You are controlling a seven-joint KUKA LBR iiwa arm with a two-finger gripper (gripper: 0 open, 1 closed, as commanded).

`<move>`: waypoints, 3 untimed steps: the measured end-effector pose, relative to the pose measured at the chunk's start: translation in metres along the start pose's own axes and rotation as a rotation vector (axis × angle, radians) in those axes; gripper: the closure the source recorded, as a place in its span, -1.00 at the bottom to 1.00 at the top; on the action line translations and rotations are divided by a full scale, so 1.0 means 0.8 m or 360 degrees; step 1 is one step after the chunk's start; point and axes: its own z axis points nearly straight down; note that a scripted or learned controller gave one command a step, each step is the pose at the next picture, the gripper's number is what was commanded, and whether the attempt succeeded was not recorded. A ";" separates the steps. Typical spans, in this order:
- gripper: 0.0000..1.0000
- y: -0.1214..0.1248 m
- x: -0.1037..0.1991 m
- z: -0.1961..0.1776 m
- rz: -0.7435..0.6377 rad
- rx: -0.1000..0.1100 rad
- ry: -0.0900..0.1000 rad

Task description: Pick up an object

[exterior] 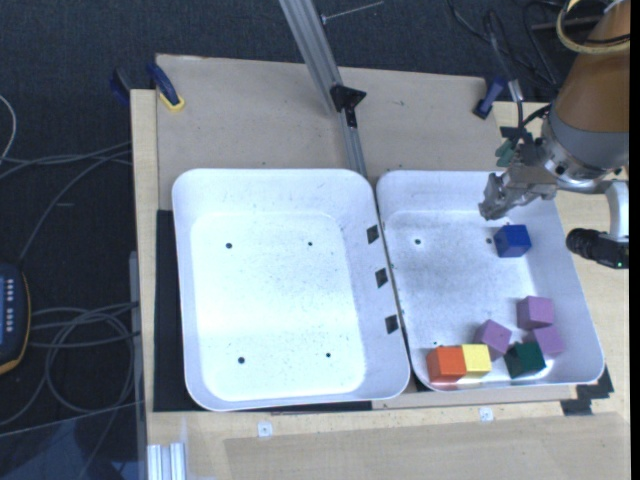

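Observation:
My gripper [494, 204] hangs over the far side of the right bin [440, 268], up and to the left of a blue cube [512, 240]. Nothing shows between its fingers, and it stands apart from the cube. Near the front right corner of the same bin lie an orange block [447, 362], a yellow block [476, 359], a dark green block [523, 359] and three purple blocks [536, 311], [494, 333], [549, 342].
The left bin [270, 288] sits beside the right one on the wooden bench. A grey metal pole [320, 58] slants across the back. Blue clamps [165, 86] hold the board's far corners. Cables lie on the floor at left.

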 end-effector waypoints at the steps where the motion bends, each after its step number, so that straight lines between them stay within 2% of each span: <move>1: 1.00 -0.012 0.069 0.013 -0.0007 0.0015 0.0006; 3: 1.00 -0.010 0.204 0.016 -0.0009 0.0011 0.0006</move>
